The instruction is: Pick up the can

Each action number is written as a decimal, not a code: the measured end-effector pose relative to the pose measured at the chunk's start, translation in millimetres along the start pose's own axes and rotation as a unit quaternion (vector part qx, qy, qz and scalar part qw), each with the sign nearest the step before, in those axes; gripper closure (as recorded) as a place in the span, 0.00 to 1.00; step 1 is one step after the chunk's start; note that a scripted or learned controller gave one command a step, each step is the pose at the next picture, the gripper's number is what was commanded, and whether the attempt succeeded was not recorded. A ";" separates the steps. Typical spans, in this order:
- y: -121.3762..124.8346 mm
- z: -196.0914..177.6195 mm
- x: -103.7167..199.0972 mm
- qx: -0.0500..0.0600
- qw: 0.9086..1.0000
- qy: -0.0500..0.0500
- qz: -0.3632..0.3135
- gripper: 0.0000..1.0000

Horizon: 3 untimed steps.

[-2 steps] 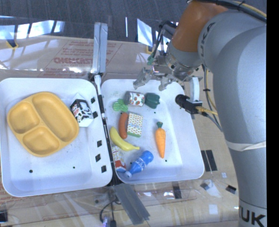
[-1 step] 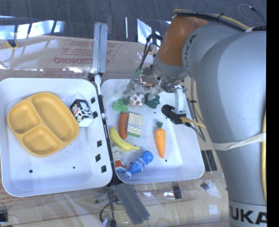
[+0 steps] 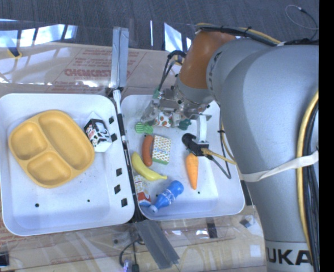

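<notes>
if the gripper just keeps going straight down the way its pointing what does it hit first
Probably the small patterned can lying right under the gripper at the back of the right bin. Depth is hard to judge from this slanted view, so it could land on the bin floor just beside it.

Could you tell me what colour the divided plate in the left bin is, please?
The three-compartment plastic plate is yellow, seen plainly in the camera view.

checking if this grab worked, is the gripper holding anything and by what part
It cannot be told. The gripper is low in the right bin, right at a small patterned item, but the grey arm hides the contact.
</notes>
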<state>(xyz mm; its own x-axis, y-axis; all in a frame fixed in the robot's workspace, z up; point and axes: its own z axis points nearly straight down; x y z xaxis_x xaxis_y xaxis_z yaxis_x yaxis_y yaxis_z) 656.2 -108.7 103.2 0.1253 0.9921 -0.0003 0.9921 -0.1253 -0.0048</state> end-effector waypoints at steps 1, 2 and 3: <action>-0.2 -10.0 0.7 0.001 1.000 0.000 -0.002 1.00; -9.0 -103.4 41.7 -0.002 1.000 0.000 -0.005 1.00; -9.0 -113.2 42.8 -0.001 1.000 0.001 -0.008 1.00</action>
<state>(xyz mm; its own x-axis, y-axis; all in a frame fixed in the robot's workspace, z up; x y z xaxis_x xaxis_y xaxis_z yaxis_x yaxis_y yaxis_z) 653.1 -65.2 216.4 0.1098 0.9940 0.0008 0.9940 -0.1098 -0.0030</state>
